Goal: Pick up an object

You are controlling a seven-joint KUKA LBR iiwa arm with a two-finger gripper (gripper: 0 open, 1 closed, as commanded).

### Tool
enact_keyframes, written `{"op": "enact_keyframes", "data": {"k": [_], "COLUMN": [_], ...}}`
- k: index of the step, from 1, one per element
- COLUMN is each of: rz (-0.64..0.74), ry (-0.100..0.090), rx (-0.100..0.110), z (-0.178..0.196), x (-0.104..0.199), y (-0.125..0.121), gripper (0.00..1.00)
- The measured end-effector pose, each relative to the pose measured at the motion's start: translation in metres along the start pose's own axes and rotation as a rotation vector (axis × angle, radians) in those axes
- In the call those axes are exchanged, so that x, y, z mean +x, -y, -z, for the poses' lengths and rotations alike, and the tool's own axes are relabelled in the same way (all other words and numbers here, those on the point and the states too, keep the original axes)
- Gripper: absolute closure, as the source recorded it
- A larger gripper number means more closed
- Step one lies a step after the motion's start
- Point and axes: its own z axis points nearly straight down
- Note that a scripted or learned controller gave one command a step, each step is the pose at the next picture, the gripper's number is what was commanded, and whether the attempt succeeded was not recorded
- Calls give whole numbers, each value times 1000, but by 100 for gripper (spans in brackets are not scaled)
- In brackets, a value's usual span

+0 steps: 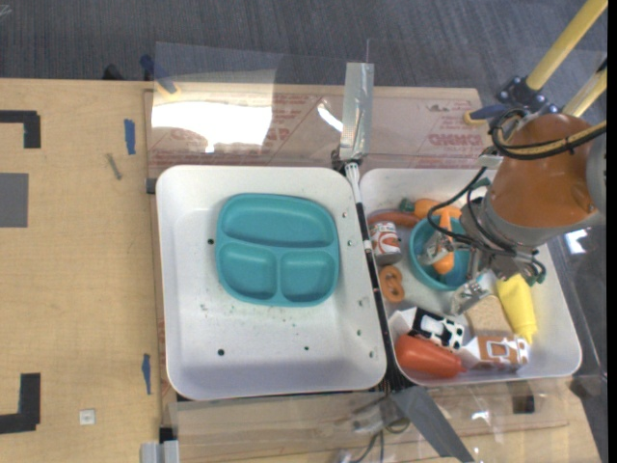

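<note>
Tan wood bench (pixel 67 287), 2 white bins: gripper (pixel 472 287) low over cluttered right bin (pixel 564 340) beside yellow plastic banana (pixel 517 307), likely for a grab; can't tell claw state.

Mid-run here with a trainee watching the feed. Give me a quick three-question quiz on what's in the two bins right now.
1. True or false: the teal divided plate lies in the left bin.
2. Which lies nearest the right bin's front edge? A) red pepper B) teal bowl C) yellow banana-like toy
3. Fill in: the gripper hangs over the ____ bin.

Key: 1 true; 2 A; 3 right.
</note>
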Motion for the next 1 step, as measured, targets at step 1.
{"op": "enact_keyframes", "data": {"k": [1], "rz": [-41], "ry": [1], "rx": [-1], "z": [0], "x": [9], "y": [1], "gripper": [0]}}
